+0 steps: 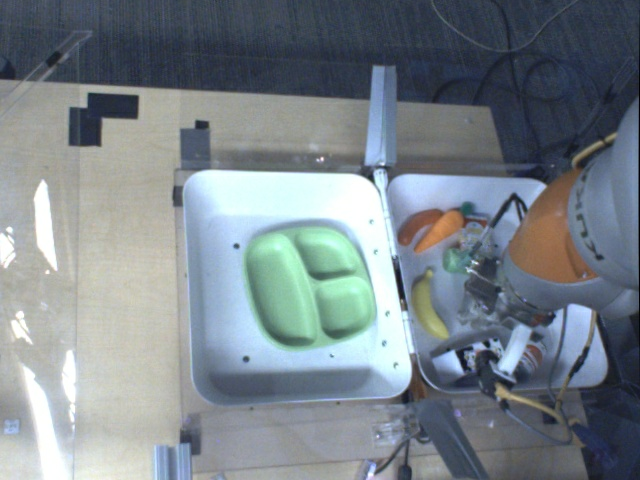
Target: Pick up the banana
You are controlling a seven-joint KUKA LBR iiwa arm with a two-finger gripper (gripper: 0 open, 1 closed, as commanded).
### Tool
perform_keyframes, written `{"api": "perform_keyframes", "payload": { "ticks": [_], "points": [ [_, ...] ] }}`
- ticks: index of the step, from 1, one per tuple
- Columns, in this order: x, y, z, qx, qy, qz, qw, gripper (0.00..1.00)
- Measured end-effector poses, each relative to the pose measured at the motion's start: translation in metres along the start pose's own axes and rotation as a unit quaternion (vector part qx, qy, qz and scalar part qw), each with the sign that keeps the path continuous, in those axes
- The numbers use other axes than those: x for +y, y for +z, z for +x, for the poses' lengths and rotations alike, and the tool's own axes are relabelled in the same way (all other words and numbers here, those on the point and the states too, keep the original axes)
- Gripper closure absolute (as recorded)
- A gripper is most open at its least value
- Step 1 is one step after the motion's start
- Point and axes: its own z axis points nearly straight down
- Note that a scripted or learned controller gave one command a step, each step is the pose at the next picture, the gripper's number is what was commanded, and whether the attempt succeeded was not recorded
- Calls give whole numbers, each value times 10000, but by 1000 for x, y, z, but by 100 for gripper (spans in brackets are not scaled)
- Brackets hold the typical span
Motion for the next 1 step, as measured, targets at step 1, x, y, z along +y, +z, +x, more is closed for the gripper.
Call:
{"api": "perform_keyframes", "payload": {
  "ticks": [1],
  "points": [
    [59, 12, 33, -13, -1863, 37, 9825, 100]
  ]
}}
